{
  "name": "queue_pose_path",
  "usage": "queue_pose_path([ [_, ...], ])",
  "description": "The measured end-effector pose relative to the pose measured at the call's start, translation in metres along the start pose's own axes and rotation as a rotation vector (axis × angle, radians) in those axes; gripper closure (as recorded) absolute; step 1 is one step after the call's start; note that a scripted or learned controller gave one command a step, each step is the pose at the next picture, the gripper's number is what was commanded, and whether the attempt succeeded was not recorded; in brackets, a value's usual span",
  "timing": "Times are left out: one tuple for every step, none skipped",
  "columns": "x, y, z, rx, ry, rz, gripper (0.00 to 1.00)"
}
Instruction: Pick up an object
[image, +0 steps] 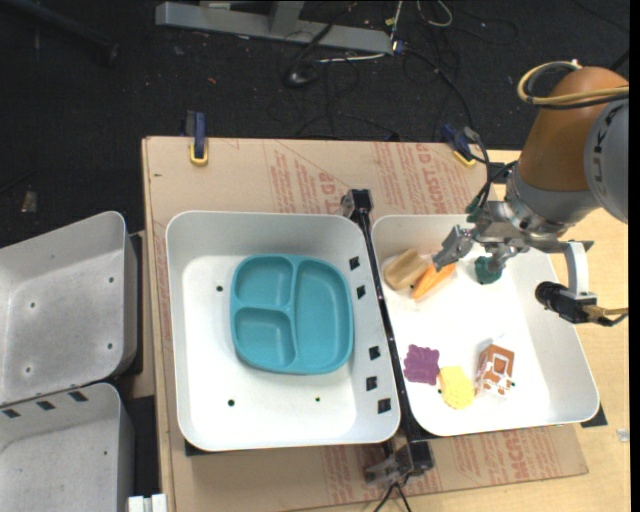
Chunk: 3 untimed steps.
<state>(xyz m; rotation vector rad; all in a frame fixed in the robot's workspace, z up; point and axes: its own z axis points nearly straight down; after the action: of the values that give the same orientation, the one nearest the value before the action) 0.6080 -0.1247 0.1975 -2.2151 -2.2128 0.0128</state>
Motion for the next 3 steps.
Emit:
queue_pose_path([
  [0.000, 0.003, -0.008, -0.013, -0.002, -0.002, 0.00],
  [-0.004, 0.003, 0.036, -0.011, -0.002, 0.000, 0.00],
  [-0.008, -0.006, 0.092, -0.009, -0.001, 0.001, 0.00],
])
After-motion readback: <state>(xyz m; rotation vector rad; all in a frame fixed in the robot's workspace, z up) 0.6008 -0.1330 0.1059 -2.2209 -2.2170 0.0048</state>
